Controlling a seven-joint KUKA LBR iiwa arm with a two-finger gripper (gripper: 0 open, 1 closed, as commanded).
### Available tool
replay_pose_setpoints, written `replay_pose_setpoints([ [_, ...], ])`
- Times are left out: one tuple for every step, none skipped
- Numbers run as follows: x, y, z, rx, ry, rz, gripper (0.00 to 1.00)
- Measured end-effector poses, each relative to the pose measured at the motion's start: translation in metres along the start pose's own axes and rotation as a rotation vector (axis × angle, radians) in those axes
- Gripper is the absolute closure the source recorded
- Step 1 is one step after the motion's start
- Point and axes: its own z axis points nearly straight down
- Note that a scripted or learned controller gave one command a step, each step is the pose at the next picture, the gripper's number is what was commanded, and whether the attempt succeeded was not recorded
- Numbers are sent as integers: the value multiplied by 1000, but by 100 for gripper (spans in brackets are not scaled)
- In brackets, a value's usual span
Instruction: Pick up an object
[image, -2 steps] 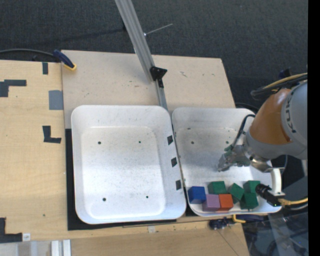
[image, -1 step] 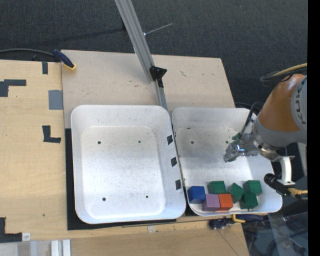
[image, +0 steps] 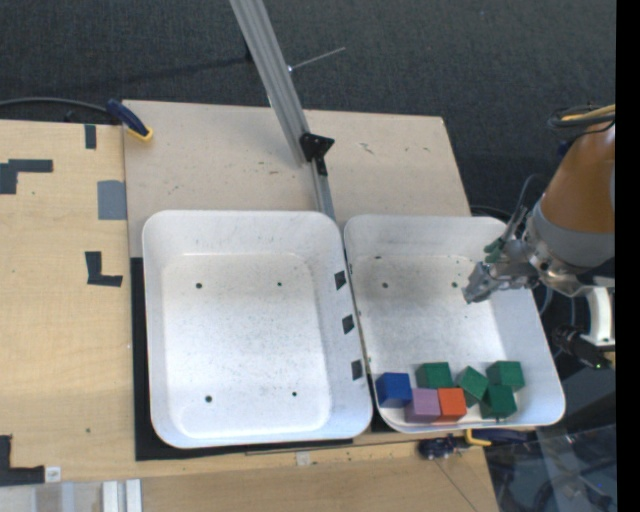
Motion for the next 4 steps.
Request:
replay_pose_setpoints([
  [0,1,-45,2,0,0,100],
  [56,4,-49,6,4,-5,100],
  [106,12,-31,9,3,-4,100],
  [153,19,-35,7,4,-4,100],
])
